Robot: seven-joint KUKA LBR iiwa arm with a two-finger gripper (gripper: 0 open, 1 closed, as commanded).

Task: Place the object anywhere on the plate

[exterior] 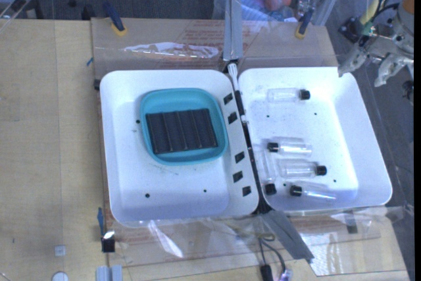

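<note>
Tool [388,66] hangs off the right bin's [368,141] far corner, touching nothing; its opening cannot be told.

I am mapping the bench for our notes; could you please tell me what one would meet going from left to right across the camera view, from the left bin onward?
Shallow white left bin → teal rounded plastic plate bearing a dark ribbed rectangular block → shallow white right bin holding small clear black-capped vials → gripper beyond its upper right corner.
</note>
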